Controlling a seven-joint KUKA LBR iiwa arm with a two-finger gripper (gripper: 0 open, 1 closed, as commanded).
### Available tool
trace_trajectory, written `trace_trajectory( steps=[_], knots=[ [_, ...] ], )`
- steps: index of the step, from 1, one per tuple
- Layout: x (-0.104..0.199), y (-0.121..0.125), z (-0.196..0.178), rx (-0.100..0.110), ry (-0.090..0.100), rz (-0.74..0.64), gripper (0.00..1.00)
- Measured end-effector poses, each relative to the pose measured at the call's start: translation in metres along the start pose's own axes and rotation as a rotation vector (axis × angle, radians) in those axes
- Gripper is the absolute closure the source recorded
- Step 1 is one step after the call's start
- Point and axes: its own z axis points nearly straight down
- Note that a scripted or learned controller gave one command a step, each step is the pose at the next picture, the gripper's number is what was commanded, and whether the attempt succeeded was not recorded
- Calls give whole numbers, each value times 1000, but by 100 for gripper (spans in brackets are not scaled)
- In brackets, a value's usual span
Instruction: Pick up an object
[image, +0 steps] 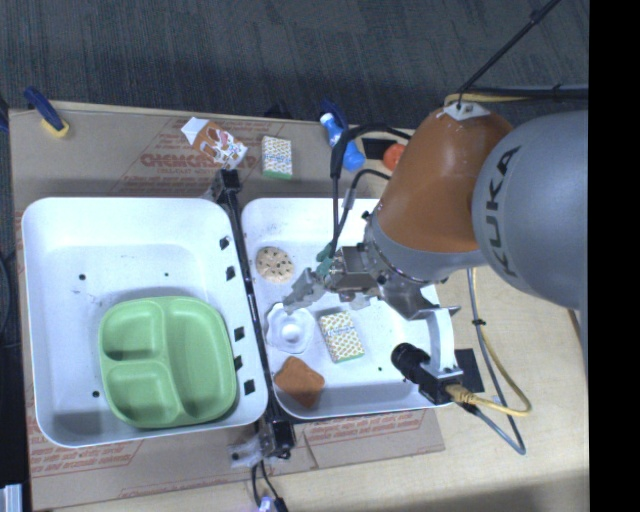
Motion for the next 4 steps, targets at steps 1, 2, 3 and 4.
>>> trace_trajectory(
  steps=[1,2,3,4],
  knots=[
    [0,0,0,0,0,1,0],
    [0,0,0,0,0,1,0],
    [0,0,0,0,0,1,0],
    [0,0,0,0,0,1,0]
  ],
)
